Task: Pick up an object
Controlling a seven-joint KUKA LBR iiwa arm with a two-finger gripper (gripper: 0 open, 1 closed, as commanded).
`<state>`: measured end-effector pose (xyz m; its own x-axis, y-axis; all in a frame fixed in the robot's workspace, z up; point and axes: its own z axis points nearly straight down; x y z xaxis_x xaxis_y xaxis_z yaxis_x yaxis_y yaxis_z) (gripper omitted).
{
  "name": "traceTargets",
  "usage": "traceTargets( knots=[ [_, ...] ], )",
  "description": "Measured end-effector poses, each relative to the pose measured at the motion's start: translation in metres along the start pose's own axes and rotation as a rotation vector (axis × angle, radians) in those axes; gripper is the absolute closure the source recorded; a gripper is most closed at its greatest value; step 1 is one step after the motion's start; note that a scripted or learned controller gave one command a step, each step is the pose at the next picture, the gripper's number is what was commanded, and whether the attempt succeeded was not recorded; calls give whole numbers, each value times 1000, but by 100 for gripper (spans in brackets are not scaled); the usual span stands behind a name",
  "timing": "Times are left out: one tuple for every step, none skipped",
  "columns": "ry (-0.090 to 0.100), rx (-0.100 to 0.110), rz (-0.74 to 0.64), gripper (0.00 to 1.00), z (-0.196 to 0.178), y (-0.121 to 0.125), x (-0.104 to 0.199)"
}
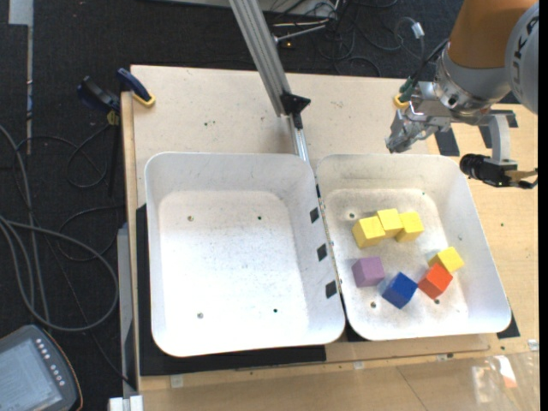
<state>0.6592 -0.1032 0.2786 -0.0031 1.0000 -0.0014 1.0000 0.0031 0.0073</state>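
We find the claw [402, 141] hanging above the worktop [214, 110], just beyond the far rim of the right bin [479, 229], near that bin's far corner toward the arm. Nothing sits between its fingers. Whether they are spread or pressed together we cannot tell; they read as one dark cluster at this angle.

All candidate objects lie inside the right bin. Three yellow blocks [390, 224] sit touching in a short row at the bin's middle, toward its far side. Nearer the camera lie a purple block [368, 271] and a blue block [399, 289], close together. An orange block [437, 279] and a small yellow block [450, 259] touch each other on the side of the bin toward the arm. We judge the claw is parked outside the bin as a start pose, with the approach not yet begun.

On clearance: the purple block has open floor on the side facing the left bin [231, 247], so fingers could straddle it more readily than the packed yellow row. The orange and small yellow pair lie near the sloped wall, which we judge crowds a descent there. The far part of the right bin's floor, beneath the claw's likely entry line, has room. A slanted metal bar [261, 41] stands beyond the bins' shared edge, well apart from the claw.
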Motion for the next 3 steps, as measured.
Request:
traceTargets(
  knots=[
    [2, 8, -4, 100, -2, -12, 47],
    [3, 9, -5, 100, -2, -31, 100],
    [3, 10, -5, 100, 9, -54, 159]
  ],
)
